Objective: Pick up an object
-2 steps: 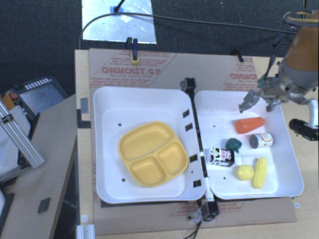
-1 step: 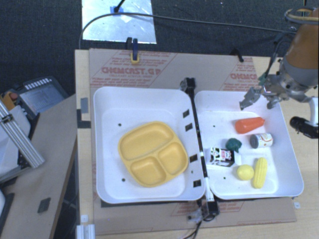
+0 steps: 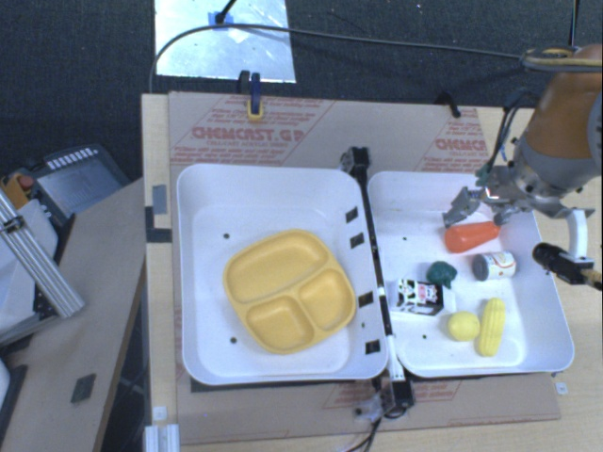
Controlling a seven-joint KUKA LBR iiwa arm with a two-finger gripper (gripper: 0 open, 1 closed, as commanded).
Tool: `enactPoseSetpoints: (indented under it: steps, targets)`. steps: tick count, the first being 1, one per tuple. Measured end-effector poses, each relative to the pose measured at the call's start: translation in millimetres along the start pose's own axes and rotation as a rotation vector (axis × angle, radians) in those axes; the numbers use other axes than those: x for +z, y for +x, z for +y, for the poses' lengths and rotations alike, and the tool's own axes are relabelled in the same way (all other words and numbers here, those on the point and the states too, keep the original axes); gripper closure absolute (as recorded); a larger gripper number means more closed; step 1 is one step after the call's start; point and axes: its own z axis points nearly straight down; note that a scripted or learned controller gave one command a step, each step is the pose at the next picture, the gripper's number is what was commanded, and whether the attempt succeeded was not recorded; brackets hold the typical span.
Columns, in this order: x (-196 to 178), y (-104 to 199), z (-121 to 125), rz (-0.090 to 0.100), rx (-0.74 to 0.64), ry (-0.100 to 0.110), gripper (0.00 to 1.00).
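Cam view, single frame. Arm (image 3: pixel 563 111) enters from R, orange band above wrist, gripper (image 3: pixel 485 203) low over the back part of R bin (image 3: pixel 556 347). Fingers (image 3: pixel 459 208) look spread apart, nothing btw them — hanging just above the orange carrot (image 3: pixel 470 236), contact w/ it can't be told.

R bin contents: carrot toward the back; just right of it and nearer the front a small white/grey cylinder (image 3: pixel 495 266) on its side; dark green lump (image 3: pixel 441 273) left of that; black-and-white carton (image 3: pixel 419 296) near the divider; yellow lemon (image 3: pixel 463 326) and corn cob (image 3: pixel 491 326) side by side at front, touching or nearly so.

L bin (image 3: pixel 203 252): yellow 3-compartment tray (image 3: pixel 287 290), lying flat, rotated at a slant.

Both bins sit on cardboard sheet (image 3: pixel 283 130) on the bench — black clips (image 3: pixel 356 160) along the seam btw bins.
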Motion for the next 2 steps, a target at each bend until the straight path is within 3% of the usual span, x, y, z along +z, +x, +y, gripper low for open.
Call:
enactPoseSetpoints:
  steps: [2]
  targets:
    - [101.0,6.9,-14.9,0.001,-0.001,0.002,0.00]
